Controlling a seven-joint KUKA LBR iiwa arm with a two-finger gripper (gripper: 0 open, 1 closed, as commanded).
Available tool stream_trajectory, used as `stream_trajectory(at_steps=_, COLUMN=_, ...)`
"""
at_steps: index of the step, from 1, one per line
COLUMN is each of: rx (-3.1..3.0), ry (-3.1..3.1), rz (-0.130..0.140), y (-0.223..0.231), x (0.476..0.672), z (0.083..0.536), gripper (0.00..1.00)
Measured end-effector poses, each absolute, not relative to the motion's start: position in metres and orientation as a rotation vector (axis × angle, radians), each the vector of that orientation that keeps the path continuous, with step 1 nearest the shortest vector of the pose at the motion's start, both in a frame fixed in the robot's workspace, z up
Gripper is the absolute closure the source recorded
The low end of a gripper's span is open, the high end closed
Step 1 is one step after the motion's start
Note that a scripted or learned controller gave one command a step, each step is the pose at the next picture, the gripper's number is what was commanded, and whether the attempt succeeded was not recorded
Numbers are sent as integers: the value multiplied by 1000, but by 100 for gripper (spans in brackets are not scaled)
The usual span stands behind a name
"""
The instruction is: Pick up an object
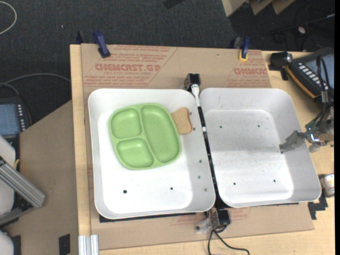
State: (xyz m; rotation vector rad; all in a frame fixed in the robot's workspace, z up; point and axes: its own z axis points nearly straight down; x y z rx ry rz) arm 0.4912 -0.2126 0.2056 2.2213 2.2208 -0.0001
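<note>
Gripper (313,134) sits at right bin (249,190) edge, can't tell its state, needs to reach green plate (144,136) or tan block (183,120)

Desk (133,62): brown board with red lettering, mid-frame. Two shallow white bins lie on it side by side, touching: left bin (106,195) centre-left, right bin (276,97) centre-right. Blue clamp (101,43) on top edge, yellow clamp (244,51) upper right.

Plate (144,136) in left bin (106,185); sponge (182,120) alongside
</note>
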Motion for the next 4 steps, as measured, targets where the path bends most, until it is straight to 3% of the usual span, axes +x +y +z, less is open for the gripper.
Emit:
stream_trajectory(at_steps=1, rx=2218, ry=2219, rz=1, y=-213, x=492, z=216, gripper=100)
stream_trajectory(at_steps=2, rx=2203, ry=2209, rz=13, y=-215, x=489, z=490, gripper=100)
stream_trajectory(at_steps=3, rx=2228, ry=2230, rz=-7, y=-190, x=483, z=371, gripper=100)
stream_trajectory(at_steps=4, rx=2208, ry=2216, rz=8, y=-190, x=527, z=464, gripper=100)
